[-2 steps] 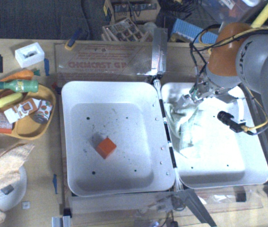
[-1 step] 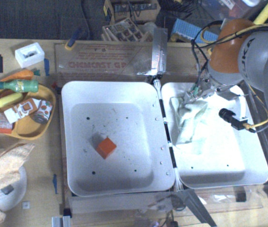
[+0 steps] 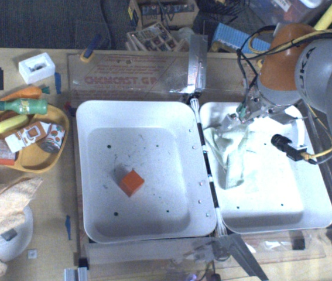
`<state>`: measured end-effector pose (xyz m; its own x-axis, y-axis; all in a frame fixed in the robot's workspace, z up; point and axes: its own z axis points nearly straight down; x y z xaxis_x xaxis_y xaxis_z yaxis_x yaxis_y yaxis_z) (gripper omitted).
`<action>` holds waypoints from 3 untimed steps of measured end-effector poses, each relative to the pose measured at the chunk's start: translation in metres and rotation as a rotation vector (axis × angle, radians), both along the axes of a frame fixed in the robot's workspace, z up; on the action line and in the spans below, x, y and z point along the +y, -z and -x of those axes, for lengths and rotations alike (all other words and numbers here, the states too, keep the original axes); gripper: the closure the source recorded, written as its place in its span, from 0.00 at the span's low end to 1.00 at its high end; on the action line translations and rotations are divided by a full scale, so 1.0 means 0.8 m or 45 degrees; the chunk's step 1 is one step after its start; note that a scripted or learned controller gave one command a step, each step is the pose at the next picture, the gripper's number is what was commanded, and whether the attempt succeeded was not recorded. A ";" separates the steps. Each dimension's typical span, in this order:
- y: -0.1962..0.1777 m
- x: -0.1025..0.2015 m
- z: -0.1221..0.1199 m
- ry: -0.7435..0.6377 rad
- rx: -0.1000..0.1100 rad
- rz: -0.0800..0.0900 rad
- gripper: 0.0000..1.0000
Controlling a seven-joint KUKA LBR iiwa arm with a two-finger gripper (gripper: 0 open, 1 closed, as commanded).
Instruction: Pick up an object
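The cloth lies in the right bin, toward its 9 o'clock side, and it looks soft, light and floppy, so I think it will sag and could slip out unless a thick fold near its top is pinched. It is long and thin, and its long way runs from about 12 o'clock down to 6 o'clock. The claw sits right at the cloth's top end, but I cannot tell how it is set or whether it has hold of anything.
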<state>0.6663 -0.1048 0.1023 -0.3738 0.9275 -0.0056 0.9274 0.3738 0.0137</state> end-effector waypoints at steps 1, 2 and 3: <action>-0.049 -0.010 0.062 -0.015 0.018 0.000 0.00; 0.015 0.001 0.055 -0.008 0.005 0.001 0.00; 0.015 0.001 0.055 -0.008 0.005 0.001 0.00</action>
